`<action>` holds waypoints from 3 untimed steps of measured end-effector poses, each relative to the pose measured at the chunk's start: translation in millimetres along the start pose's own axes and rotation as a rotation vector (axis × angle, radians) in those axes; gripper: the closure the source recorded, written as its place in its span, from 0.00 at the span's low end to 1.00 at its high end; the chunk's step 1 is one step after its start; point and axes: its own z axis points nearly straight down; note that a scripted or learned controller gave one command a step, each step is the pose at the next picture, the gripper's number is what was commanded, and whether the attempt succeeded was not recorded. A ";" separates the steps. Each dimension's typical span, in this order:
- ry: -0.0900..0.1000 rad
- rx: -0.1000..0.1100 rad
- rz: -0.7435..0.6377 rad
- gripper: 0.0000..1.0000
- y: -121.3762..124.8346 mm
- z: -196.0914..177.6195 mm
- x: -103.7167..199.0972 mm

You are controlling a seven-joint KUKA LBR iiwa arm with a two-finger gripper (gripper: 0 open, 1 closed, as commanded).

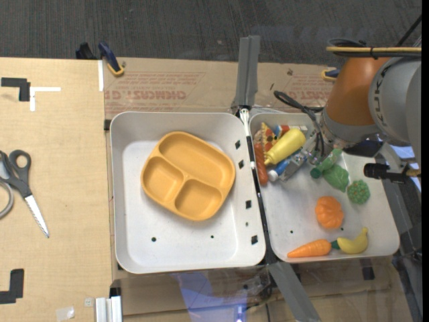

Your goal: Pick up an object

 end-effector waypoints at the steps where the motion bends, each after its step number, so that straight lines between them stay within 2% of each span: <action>1: 0.005 0.004 0.230 0.00 -107.4 1.8 55.5; 2: 0.003 0.004 0.421 0.00 -72.5 1.5 -20.2; 3: 0.007 0.013 0.463 0.00 -9.2 3.5 -48.0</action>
